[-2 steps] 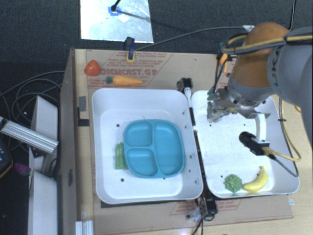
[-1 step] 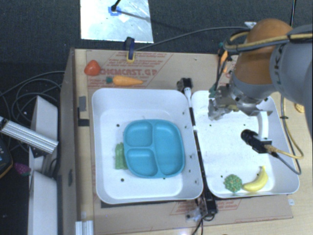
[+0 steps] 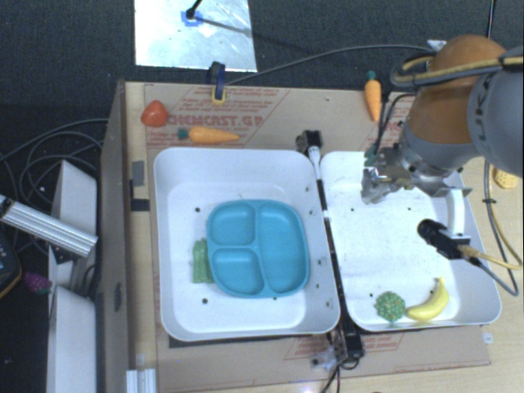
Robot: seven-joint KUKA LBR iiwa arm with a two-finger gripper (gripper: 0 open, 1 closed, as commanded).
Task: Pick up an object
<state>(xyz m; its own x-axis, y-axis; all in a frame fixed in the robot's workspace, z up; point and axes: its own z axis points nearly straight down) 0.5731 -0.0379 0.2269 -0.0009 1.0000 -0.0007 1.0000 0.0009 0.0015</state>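
In the right bin (image 3: 360,268) a yellow banana (image 3: 430,302) lies near the front edge, with a green broccoli-like piece (image 3: 390,305) just to its left. My gripper (image 3: 374,188) hangs over the far left part of that bin, well away from both. Nothing shows between its fingers. The left bin (image 3: 176,211) holds a blue divided plate (image 3: 257,247) and a small green piece (image 3: 201,261) against the plate's left side.
Outside the bins, on the cardboard bench top, lie an orange carrot (image 3: 205,135), a red tomato-like piece (image 3: 154,114) and a second carrot (image 3: 373,96). A black divider clip (image 3: 309,142) sits between the bins at the back.
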